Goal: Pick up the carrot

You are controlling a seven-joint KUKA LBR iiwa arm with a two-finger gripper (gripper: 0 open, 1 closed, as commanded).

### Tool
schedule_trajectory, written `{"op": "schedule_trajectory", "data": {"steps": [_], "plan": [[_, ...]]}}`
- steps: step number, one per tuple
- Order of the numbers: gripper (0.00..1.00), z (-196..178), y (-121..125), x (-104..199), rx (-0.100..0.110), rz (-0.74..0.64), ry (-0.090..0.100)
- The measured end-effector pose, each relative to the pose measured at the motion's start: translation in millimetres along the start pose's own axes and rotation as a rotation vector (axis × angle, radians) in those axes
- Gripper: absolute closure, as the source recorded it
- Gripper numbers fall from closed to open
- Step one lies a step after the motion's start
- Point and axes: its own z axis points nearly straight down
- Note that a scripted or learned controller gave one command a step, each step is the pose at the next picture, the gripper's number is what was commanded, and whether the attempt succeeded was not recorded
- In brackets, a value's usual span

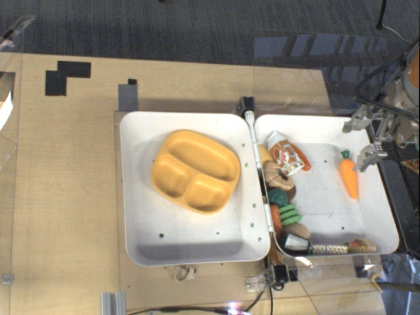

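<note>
The arm [408, 97] is cut off at the frame's right edge, beside the right bin [387, 241]; small items [335, 248] along that bin's near wall are indistinct.

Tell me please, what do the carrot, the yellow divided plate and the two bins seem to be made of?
The carrot looks like a toy of moulded plastic: even orange, smooth, with a small green top. The yellow plate seems plastic too, matte, with soft rounded compartment edges. The left bin and the right bin look like thin white plastic or coated sheet; which one, the view leaves open.
</note>
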Motion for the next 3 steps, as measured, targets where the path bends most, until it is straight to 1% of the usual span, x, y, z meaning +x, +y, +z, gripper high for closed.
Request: {"op": "schedule_trajectory", "data": {"steps": [1,2,3], "plan": [[0.00,60.8,-38.1,50.0,0.001,0.026,0.005],[0.00,171.8,-35.1,92.4,-0.002,-0.055,0.008],[0.00,189.7,-33.4,-18.8,-0.001,0.092,-0.004]]}}
